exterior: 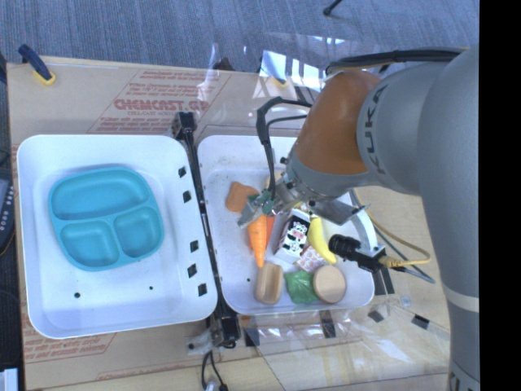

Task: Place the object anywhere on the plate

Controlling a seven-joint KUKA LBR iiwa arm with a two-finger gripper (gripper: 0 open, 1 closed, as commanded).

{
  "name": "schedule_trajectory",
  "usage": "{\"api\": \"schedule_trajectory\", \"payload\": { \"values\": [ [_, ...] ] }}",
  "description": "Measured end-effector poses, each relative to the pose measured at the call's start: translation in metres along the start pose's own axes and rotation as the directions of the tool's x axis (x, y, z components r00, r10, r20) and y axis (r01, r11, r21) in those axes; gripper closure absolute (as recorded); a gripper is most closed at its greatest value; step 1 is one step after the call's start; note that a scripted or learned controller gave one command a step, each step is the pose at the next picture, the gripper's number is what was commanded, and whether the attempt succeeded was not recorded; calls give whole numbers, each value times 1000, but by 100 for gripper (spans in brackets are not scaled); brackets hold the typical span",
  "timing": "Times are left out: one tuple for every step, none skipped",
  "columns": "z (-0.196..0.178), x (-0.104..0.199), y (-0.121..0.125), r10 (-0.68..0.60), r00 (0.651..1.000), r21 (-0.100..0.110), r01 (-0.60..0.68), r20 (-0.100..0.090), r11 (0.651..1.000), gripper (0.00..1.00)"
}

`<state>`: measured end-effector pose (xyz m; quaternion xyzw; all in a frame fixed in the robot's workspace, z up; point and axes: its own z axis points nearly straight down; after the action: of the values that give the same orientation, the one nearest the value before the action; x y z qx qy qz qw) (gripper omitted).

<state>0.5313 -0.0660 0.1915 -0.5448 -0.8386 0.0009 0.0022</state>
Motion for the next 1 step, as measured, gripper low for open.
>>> {"api": "schedule_trajectory", "payload": {
  "values": [
    [1,1,-60,186,982,2,-186,0,982,100]
  ]
}}
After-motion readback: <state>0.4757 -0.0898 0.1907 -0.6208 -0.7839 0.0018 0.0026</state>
